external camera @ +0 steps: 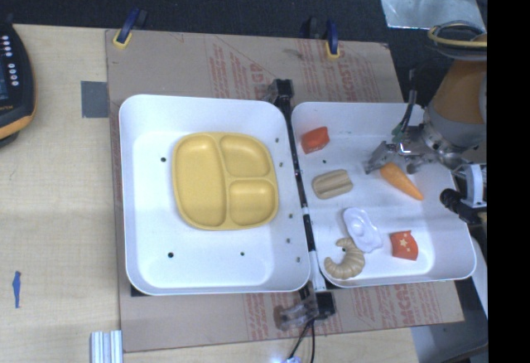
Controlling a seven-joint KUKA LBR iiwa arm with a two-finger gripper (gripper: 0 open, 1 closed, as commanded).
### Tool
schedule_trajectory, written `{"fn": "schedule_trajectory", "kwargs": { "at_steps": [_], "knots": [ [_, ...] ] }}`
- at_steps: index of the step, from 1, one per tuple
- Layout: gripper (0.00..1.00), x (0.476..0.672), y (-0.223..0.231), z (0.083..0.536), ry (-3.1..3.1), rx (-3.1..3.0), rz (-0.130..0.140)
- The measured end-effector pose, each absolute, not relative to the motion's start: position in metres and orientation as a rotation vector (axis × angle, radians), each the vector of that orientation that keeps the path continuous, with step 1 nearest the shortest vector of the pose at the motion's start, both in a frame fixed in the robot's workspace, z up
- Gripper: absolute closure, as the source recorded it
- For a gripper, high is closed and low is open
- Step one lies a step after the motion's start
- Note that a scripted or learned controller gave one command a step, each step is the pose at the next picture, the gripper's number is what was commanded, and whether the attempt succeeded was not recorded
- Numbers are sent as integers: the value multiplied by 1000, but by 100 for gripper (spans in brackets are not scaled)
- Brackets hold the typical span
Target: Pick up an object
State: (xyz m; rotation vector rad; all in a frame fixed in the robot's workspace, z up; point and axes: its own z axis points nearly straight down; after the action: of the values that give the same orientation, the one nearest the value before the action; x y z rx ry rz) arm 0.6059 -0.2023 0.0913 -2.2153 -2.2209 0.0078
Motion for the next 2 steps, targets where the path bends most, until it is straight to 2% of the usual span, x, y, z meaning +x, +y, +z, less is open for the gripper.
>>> {"fn": "schedule_trajectory", "kwargs": {
  "at_steps": [1,2],
  "knots": [
    [100,607,-203,103,-2224,-2215,6],
    [100,632,-144,92,-2233,-2210,0]
  ]
}}
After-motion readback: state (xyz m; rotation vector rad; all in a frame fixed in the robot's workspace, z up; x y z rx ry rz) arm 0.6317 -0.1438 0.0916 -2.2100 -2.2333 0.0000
